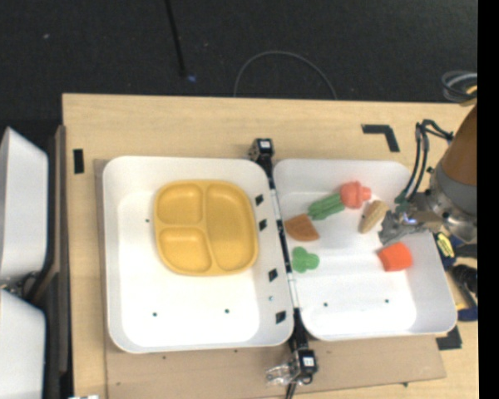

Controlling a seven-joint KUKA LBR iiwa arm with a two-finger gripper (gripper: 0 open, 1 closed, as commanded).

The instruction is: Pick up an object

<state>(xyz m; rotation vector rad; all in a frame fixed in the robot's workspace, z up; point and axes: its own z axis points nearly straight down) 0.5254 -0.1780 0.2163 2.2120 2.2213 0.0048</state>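
Camera view: arm low from right, pincer (pixel 397 227) state unclear, just above orange block (pixel 395 258).

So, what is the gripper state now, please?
Gripper: cannot be told; it is over the right bin, beside the orange-red block.

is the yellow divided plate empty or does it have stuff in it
Empty: the yellow plate in the left bin shows three bare compartments.
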